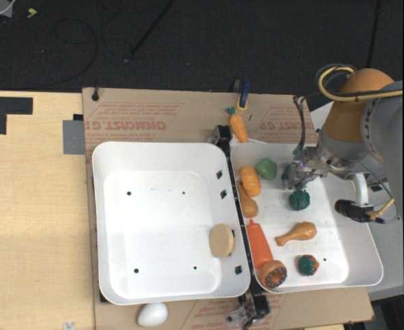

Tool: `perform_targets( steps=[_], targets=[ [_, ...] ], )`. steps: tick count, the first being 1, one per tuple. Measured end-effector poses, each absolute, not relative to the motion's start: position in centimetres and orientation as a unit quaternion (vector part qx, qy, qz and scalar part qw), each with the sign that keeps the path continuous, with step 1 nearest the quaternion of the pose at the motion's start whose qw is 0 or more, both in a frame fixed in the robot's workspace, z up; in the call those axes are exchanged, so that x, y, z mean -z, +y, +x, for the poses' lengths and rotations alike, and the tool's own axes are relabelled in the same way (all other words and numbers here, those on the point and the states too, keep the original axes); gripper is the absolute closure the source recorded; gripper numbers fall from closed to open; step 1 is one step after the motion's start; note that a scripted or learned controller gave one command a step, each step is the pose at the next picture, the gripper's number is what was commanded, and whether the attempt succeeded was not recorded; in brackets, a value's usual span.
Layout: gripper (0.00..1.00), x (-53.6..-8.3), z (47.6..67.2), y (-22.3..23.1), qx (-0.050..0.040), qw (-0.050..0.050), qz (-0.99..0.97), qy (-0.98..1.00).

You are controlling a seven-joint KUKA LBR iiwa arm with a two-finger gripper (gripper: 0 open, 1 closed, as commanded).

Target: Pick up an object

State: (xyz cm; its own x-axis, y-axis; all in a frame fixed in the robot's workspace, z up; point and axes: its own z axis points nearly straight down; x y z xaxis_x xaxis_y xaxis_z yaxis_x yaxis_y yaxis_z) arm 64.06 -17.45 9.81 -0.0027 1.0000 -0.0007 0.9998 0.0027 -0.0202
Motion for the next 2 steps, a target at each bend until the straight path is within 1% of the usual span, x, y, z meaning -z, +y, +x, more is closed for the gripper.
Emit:
perform_targets(
  steps=[1,2],
  targets=[
    [1.00,-13.9,64.0,-15.6,0.0006,0.000,-0.707,-0.707],
    [1.00,-8.5,55.9,-14.0,-0.0016,0.003,-0.708,-0.707]
  ],
)
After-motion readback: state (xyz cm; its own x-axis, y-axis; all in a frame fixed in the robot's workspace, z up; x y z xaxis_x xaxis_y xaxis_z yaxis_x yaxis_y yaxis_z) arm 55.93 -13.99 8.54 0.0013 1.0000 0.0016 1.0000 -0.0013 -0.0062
